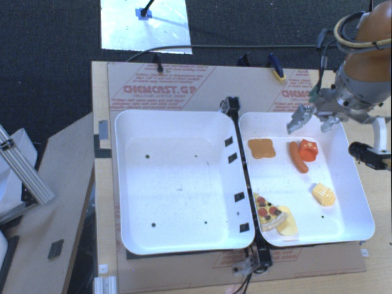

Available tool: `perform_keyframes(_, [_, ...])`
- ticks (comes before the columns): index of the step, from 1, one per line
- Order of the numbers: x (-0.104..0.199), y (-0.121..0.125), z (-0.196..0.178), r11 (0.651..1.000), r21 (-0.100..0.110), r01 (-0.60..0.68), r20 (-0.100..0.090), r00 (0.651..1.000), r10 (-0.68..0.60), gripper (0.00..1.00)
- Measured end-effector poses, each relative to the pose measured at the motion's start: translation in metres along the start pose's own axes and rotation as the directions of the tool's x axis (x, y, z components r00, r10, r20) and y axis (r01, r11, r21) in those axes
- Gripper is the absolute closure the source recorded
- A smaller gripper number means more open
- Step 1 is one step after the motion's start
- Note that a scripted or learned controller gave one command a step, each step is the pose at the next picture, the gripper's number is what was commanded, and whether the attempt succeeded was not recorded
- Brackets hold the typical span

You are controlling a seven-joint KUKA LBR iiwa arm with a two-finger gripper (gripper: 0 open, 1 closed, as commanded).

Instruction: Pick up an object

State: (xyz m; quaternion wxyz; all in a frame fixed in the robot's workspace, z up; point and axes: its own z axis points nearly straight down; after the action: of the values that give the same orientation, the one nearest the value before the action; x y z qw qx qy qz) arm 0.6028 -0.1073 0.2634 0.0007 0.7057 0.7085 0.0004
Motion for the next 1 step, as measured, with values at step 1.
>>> perform_keyframes(1, [-0.0406, -0.0215, 0.0930, 1.000, 0.009, -0.007, 0.000, 1.000, 0.007, 0.00])
